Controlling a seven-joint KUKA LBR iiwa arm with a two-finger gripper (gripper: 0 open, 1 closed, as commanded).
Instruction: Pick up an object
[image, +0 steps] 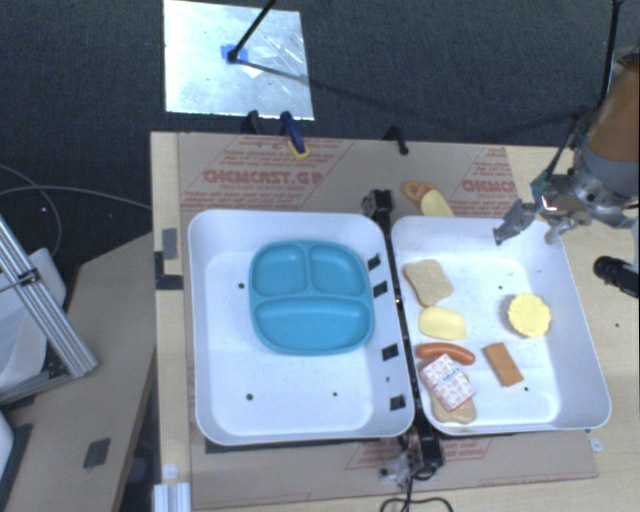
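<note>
The right bin (560, 270) holds several toy foods: a slice of bread (429, 281), a pale yellow lump (441, 322), a red sausage (445, 352), a red-and-white packet (446, 382), a brown bar (502, 363) and a yellow round piece (528, 315). My gripper (532, 227) hangs over the bin's far right corner, fingers spread open with nothing between them. It stands well above and behind the yellow round piece.
The left bin (220, 300) carries a blue divided plate (308, 298). A yellow and orange toy (431, 199) lies on the cardboard behind the right bin. A shiny metal sheet (238, 58) lies farther back. A black cable crosses the floor.
</note>
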